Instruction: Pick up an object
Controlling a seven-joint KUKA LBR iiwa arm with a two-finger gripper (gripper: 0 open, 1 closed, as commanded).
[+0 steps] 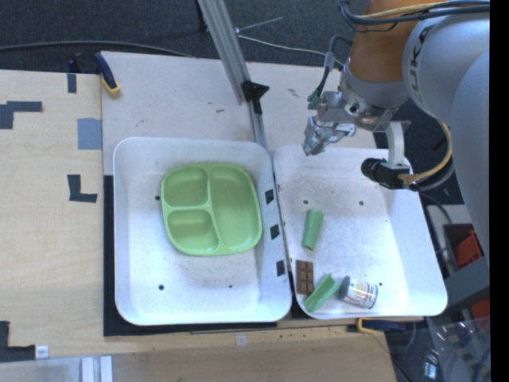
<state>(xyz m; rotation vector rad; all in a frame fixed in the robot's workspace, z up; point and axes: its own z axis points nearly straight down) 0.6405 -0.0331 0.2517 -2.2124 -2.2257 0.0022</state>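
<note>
On the desk (pixel 183 94), the left white bin (pixel 135 237) holds a green divided plate (pixel 211 208). The right bin (pixel 402 237) holds a green cylinder (pixel 312 229), a green wedge (pixel 320 293), a small jar (pixel 359 293) and a brown chocolate bar (pixel 305 276) near its front. The gripper (pixel 316 143) hangs above that bin's far left corner, gripping nothing; whether its fingers are spread cannot be told.

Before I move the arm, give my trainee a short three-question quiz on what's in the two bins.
1. True or false: the green divided plate lies in the left bin.
2. Which lies nearest the gripper? A) green cylinder B) brown chocolate-like bar C) small jar
3. Fill in: the green wedge lies between the brown bar and the small ____.

Key: 1 true; 2 A; 3 jar. All four small items sit in the right bin.
</note>
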